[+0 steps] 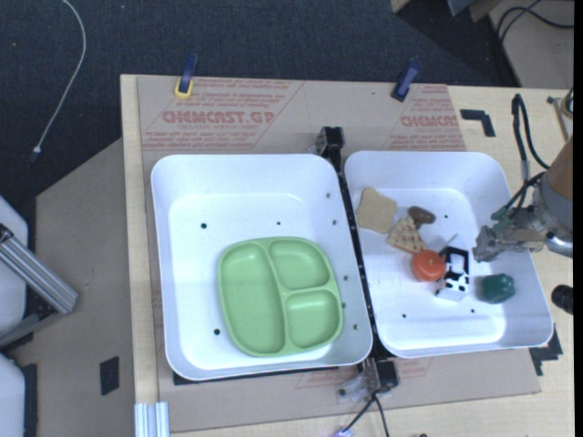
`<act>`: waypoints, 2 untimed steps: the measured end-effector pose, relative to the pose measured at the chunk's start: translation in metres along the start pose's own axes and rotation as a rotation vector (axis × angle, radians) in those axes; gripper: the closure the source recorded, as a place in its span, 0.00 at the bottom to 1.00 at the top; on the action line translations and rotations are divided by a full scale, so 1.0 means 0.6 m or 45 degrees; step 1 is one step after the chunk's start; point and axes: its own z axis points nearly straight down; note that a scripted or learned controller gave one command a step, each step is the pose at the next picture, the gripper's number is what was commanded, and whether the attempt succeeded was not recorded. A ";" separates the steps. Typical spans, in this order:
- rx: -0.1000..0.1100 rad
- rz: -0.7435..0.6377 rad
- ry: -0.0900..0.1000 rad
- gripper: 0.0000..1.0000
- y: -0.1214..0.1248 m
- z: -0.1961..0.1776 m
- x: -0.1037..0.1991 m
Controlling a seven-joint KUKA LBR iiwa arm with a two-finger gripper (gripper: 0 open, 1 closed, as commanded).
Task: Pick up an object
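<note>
1. No single object is named by the task; the likeliest target is judged to be the dark green object (497, 287), which lies near the right edge of the right bin (437, 335).
2. Just to its left a small black-and-white toy (455, 274) is seen touching an orange ball (427, 265); further left lie a cracker (404, 236), a tan slice (376, 209) and a small brown piece (421, 215).
3. The gripper (496, 240) is seen above the bin's right side, just above the green object; nothing is seen held in it, and whether it is apart or together cannot be told.
4. The approach step is judged to be in hand; a descent onto the green object is called for next.
5. A green divided plate (278, 294) lies in the left bin (182, 244).
</note>
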 end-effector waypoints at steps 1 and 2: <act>-0.007 -0.003 -0.003 1.00 0.003 -0.086 -0.001; 0.002 -0.007 0.004 1.00 0.000 -0.091 0.073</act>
